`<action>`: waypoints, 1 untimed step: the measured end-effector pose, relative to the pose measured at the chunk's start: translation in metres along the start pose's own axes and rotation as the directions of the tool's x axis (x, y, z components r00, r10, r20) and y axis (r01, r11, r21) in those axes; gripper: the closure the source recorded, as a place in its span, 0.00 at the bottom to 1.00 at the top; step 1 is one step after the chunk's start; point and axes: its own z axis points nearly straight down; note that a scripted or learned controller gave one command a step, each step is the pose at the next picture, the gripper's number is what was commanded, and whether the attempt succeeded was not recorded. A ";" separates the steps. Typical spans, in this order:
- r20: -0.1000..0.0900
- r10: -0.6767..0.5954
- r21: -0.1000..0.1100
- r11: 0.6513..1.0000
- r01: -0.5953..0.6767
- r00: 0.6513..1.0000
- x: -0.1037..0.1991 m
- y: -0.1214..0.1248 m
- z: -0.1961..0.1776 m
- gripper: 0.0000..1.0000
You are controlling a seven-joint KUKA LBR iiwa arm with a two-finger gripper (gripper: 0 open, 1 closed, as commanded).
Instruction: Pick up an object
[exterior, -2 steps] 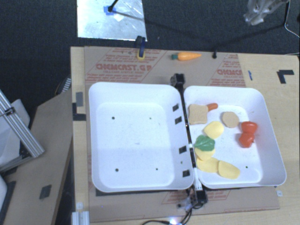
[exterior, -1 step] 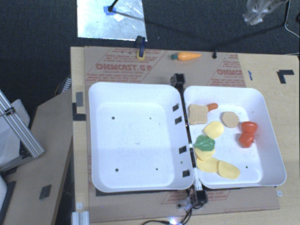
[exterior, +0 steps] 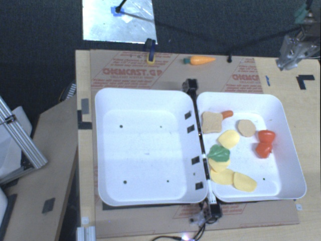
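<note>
Gripper parked high, food pieces crowded in the right bin

The metal two-finger gripper (exterior: 296,51) hangs beyond the right white bin (exterior: 288,129); whether its jaws are open cannot be told. The yellow slices (exterior: 229,139) touch the green leaf piece (exterior: 218,152), so a descent could snag two or slip.

A brown paper-covered sheet printed with red lettering (exterior: 165,72) lies on the pale wooden bench (exterior: 60,149), and two shallow white plastic bins sit on it side by side, the left bin (exterior: 100,134) touching the right bin (exterior: 291,159). Small black clips (exterior: 190,129) run along their shared edge. Behind the bins lie a small orange carrot-shaped toy (exterior: 199,60) and what may be a blue and yellow clamp (exterior: 150,51). A shiny square metal plate (exterior: 100,14) rests on dark carpet (exterior: 40,44) beyond the bench.
</note>
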 end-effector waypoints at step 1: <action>0.002 -0.005 0.004 1.000 0.005 1.000 0.008 0.099 0.006 1.00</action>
